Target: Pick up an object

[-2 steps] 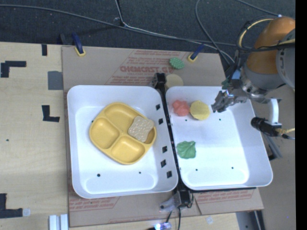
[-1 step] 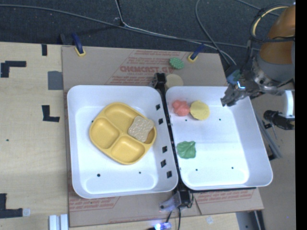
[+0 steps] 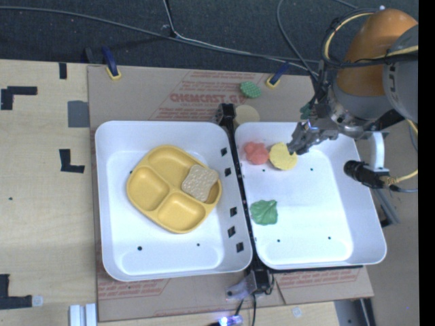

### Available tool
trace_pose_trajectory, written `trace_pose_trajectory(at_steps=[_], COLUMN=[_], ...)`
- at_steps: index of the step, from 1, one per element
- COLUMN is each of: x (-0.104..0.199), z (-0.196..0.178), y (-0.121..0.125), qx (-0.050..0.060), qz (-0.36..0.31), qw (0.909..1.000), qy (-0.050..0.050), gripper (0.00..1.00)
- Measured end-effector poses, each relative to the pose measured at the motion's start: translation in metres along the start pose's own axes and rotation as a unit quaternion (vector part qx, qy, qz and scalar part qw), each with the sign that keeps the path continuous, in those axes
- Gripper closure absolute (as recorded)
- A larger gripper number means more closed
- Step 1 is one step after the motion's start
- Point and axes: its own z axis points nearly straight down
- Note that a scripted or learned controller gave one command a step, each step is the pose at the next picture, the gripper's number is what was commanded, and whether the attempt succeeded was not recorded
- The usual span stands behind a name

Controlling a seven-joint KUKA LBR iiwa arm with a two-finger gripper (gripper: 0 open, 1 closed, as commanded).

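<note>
Yellow round disc [image 3: 283, 158], flat and matte like a foam or soft-plastic play piece, lies at the far end of the right white bin [image 3: 353, 243], and my pincer [image 3: 297, 147] sits right at its far-right edge, touching or nearly so. I cannot tell from this slanted view whether the pincer is apart or together, and I see nothing gripped, so I judge the pick as not yet made. To do it well I would centre over the disc and straddle its width rather than nip the rim, since a thin flat piece will likely slide or tip if caught off-centre. I would also keep clear of the pink lumpy soft-looking piece [image 3: 255, 152] just to its left, nearly touching it. Nearer in the same bin, well apart, lies a green leaf-shaped piece with a crinkled surface [image 3: 264, 211]. The left white bin [image 3: 115, 250] holds a glossy yellow plastic tray with compartments [image 3: 160, 192], and a tan square biscuit-like piece with a speckled face [image 3: 200, 182] rests on its right side. Beyond the bins, on the cardboard sheet over the desk [image 3: 41, 202], lies a small green dotted piece [image 3: 251, 87].
</note>
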Motion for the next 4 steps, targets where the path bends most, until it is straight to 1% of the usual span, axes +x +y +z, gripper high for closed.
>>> trace_pose_trajectory(at_steps=[1,2,3,4], x=[0.055,0.106,0.151,0.204], z=[0.013,0.024,0.02,0.028], y=[-0.006,-0.018,-0.036,-0.04], qx=[0.0,0.001,0.001,0.001], qz=[0.0,0.0,0.0,-0.001], qw=[1.0,1.0,1.0,1.0], qy=[0.0,0.0,0.0,0.0], gripper=[1.0,1.0,1.0,1.0])
